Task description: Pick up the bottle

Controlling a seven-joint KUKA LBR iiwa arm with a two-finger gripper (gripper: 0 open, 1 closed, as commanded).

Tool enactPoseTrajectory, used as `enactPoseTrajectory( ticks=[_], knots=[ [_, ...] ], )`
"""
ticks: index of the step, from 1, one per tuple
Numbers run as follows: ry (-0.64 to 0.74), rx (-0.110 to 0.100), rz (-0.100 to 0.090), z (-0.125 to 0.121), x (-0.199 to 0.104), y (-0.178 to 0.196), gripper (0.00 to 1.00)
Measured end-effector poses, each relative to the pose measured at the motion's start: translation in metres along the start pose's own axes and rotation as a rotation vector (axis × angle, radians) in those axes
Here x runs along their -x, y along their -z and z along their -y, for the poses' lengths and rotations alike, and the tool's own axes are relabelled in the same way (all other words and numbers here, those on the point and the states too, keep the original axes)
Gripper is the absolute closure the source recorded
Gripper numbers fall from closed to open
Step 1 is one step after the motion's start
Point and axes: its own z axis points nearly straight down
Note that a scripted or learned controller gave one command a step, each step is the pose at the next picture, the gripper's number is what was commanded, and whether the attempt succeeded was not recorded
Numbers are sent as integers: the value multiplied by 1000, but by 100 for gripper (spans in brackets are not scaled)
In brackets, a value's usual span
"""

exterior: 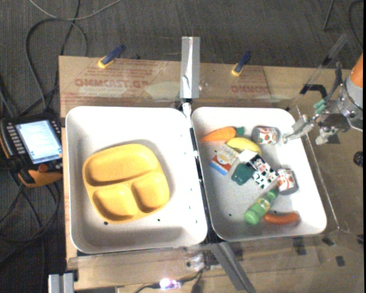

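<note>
The green bottle (pixel 260 207) lies tilted near the right bin's (pixel 310 163) front edge, touching a sausage (pixel 281 217), so the tool (pixel 307 127), fingers apart at the bin's right rim, should descend across its body.

The arm (pixel 357 84) is cut off by the picture's right edge. Labels on the small cans (pixel 266 135) are too blurred to read.

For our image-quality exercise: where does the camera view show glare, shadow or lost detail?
Camera view: even overhead light; soft shadow inside the left bin around the yellow tray; glare on the clear sheet behind the bins; the gripper looks small and blurred; the green bottle stays readable.
</note>
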Motion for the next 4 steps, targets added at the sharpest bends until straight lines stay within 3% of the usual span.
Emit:
enactPoseTrajectory(
  ticks=[1,2,3,4],
  knots=[
    [-136,10,0,25,-63,-130,0],
    [-174,35,8,7,-66,-145,0],
    [-315,17,5,72,-77,-170,0],
    [-480,20,3,78,-95,-170,0]
  ],
)
